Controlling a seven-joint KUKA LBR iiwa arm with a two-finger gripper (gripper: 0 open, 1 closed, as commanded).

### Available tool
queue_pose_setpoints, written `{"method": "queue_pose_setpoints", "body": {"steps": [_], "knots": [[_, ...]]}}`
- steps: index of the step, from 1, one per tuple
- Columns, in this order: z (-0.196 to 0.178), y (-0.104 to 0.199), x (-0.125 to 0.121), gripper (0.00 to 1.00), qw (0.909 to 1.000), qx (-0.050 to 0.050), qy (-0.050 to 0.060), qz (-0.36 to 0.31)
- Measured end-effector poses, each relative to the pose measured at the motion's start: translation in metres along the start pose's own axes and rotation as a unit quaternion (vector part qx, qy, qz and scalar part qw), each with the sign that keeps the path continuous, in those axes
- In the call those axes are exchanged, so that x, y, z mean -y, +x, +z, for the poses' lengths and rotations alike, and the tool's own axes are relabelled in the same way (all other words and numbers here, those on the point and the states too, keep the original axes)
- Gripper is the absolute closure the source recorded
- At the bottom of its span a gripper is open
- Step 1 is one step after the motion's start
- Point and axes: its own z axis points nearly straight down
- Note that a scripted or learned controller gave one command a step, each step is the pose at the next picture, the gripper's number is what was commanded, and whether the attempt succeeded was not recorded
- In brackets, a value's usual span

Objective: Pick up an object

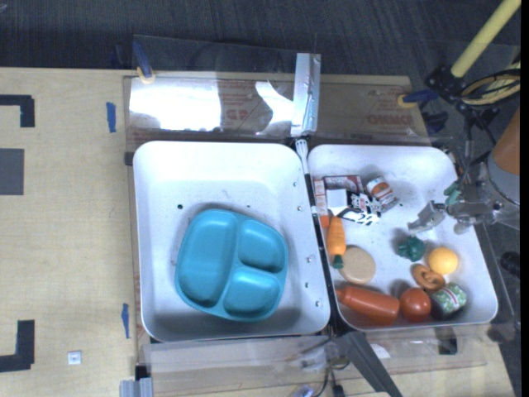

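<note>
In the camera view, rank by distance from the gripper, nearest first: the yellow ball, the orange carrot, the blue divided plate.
From the gripper, at the right bin's right side:
1. Yellow ball, just below it in the right bin.
2. Orange carrot, by the right bin's left wall.
3. Blue divided plate, in the left bin.

Glossy blue plastic plate (232, 262), smooth white plastic bins (157, 222), matt wooden bench (62, 238), shiny plastic tomato (415, 304)

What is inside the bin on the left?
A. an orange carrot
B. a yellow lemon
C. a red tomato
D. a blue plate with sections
D: the blue plate with sections lies by itself in the left bin, while the toy foods sit in the right bin.
</note>
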Motion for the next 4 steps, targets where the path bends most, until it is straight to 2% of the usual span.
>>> {"method": "queue_pose_setpoints", "body": {"steps": [1, 2, 3, 4], "knots": [[-0.01, 0.0, -0.001, 1.0, 1.0, 0.0, -0.002, 0.0], [-0.01, 0.0, -0.001, 0.0, 1.0, 0.0, -0.001, 0.0], [0.095, -0.014, -0.014, 0.0, 0.9992, 0.0, 0.001, -0.04], [0.03, -0.048, 0.012, 0.0, 0.9989, 0.002, -0.003, 0.047]]}}
